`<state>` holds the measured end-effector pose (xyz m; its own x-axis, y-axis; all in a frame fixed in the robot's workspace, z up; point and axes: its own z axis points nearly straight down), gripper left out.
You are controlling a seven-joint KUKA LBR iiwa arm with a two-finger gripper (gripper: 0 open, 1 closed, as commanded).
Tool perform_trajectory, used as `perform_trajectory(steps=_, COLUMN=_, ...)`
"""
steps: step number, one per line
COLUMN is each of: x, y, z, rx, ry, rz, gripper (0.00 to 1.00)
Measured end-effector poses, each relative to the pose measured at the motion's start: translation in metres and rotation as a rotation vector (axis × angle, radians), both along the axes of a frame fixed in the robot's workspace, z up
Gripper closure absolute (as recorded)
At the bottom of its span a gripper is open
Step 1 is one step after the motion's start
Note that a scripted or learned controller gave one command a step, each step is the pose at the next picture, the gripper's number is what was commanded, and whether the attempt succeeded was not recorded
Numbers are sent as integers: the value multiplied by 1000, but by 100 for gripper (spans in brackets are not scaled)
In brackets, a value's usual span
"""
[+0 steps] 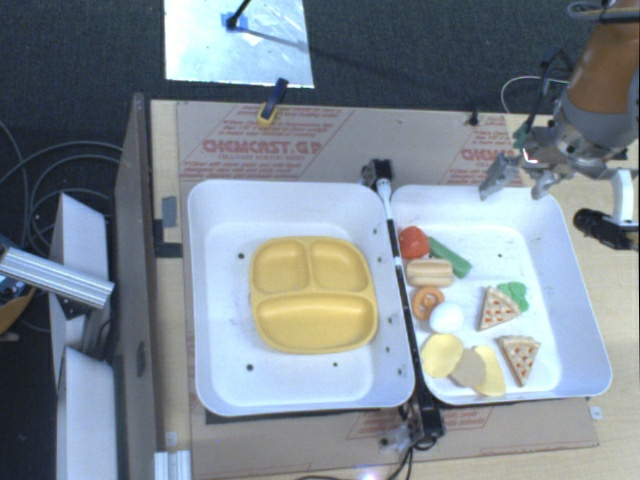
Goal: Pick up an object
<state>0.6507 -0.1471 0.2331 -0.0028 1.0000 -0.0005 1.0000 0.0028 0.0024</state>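
Cardboard sheeting [300,138] is spread over the bench, and two shallow white bins are set on it side by side, touching along a dark centre seam. The left bin [215,268] is occupied by a yellow compartment tray [312,294] with two small wells at the far side and one long well at the near side; nothing is seen lying in them. The right bin [565,278] is strewn with toy food, gathered mostly along its left wall and near edge.

The grey arm [605,78] with its orange band is seen at the upper right. The gripper [520,180] is held above the far right corner of the right bin, its two fingers spread apart with nothing between them, well apart from every item.

Among the food, a green pod [452,259] is laid beside a red tomato [414,241], with a hot dog [430,272] just below. A small pretzel-like ring [428,300] and a white egg [446,318] follow toward the near edge. Two sandwich wedges [497,308] [519,356] are placed further right, a green leaf [515,293] touching the upper one. Pale yellow slices [442,354] and a tan piece [468,370] are overlapped at the near edge.
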Motion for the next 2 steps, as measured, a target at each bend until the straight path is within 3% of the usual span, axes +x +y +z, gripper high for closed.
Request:
perform_trajectory(steps=1, x=-41, y=15, z=-156, rx=3, ry=8, rz=-2, gripper=0)
perform_trajectory(steps=2, x=22, y=44, z=-146, rx=-3, ry=-7, rz=4, gripper=0)
